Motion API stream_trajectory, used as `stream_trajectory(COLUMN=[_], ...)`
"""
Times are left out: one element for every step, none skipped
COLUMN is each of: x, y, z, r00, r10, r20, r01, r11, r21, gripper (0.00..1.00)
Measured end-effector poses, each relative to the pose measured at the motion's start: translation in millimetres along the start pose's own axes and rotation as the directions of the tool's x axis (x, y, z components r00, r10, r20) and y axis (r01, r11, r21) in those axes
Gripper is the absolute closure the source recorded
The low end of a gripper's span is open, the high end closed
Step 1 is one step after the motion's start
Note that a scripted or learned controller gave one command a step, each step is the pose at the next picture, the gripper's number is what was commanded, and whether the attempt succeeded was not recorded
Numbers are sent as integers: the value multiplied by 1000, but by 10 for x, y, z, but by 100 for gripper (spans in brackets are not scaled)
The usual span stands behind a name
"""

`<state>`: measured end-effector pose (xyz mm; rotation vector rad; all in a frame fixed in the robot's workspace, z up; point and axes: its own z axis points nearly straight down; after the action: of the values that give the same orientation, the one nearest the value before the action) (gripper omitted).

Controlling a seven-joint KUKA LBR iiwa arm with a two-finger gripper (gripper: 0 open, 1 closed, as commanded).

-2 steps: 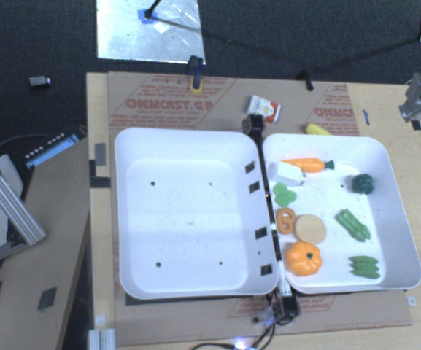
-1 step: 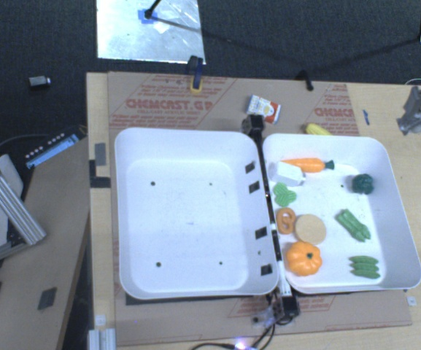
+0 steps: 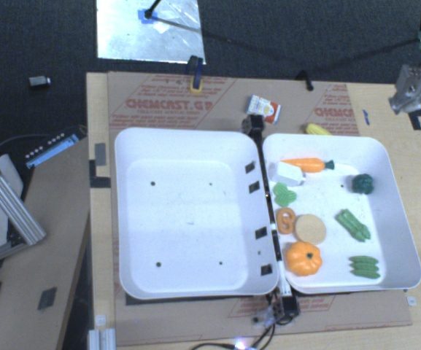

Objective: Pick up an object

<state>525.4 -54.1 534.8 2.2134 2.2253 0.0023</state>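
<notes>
Two shallow white bins sit side by side on the worktop, touching along a black hinged seam down the middle. Left bin holds no objs, just bare white floor w/ a few small dark dots. Right bin holds all the pickable items: carrot near the top edge, lying across a white block just below-left of it; dark green broccoli-like piece towards the upper right; small leafy green piece close to the seam; pretzel under that, touching a round tan cookie; orange pumpkin near the bottom-left corner, close to the seam wall; green cucumber-like piece mid-right, tilted; green pea pods near the bottom-right. A yellow item lies outside the right bin, just past its top rim; a small red-white carton rests on the cardboard above the seam. The pincer hangs at the far upper right, off the bins, well apart from every obj; can't tell if its fingers are apart or together. Centre of the right bin, btwn broccoli and cookie, is open; items by the seam are crowded
</notes>
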Motion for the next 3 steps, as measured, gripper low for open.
stream_trajectory(x=[212, 365, -37], y=[-401, -385, 211], z=[-11, -6, 10], r00=[1000, 1000, 1000], r10=[0, 1, 6], r20=[-1, -1, 0], r01=[0, -1, -6], r11=[1000, 1000, 1000], r21=[-1, 0, 1], gripper=[100, 100, 100])
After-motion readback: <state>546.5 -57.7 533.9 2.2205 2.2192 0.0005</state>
